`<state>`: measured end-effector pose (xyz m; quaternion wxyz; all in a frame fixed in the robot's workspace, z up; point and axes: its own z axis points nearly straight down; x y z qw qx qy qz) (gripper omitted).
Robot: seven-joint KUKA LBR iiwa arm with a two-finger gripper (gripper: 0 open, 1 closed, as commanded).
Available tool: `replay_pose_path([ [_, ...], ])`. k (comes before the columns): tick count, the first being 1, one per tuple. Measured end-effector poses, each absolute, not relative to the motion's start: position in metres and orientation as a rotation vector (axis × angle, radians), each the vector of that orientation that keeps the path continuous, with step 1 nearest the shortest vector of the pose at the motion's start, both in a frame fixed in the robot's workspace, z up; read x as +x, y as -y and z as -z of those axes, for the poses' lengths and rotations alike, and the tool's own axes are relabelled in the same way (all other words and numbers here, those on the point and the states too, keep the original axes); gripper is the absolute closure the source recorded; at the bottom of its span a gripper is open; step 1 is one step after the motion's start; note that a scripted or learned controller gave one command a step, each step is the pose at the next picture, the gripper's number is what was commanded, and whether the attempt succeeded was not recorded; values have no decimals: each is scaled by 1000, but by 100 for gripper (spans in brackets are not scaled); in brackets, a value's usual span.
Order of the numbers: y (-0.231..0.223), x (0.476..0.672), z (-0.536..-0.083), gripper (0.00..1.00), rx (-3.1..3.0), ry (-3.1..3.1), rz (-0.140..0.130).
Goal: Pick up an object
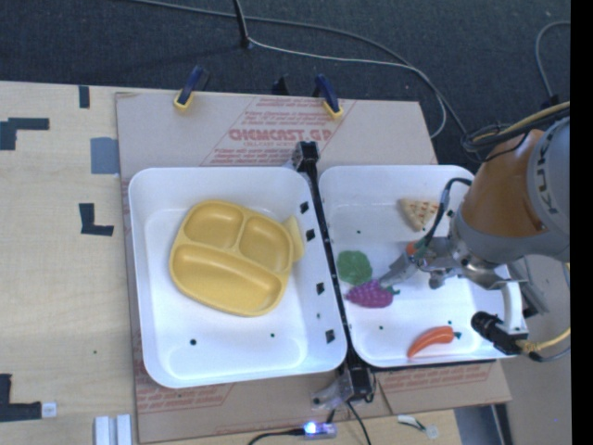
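In the right bin (389, 185) lie a green leafy toy (353, 267), a purple grape bunch (368, 295), an orange pepper (432, 340) near the front wall, and a tan wedge-shaped piece (419, 212) at the back. My gripper (400, 269) reaches in low from the right. Its tip hangs just right of the green toy and just above the grape bunch, close to both. A small orange bit (412, 247) shows at the gripper's upper side. Nothing is visibly held.
The left bin (157, 341) holds a yellow divided plate (232, 256). A black divider rail (320, 248) runs between the bins. The arm's grey body with its orange band (505, 197) overhangs the right bin's right side. Cables run across the dark floor behind.
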<state>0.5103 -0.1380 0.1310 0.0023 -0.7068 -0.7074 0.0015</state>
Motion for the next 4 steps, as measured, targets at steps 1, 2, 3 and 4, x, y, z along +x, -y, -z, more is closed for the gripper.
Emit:
replay_pose_path([
  [1, 138, 510, -83, 0, -2220, 2222, -1],
  [2, 139, 511, -96, 100, -2224, 2223, 1],
  [3, 146, 515, -142, 100, -2223, 2223, 2],
  [4, 144, 512, -203, 100, -2223, 2225, 4],
])
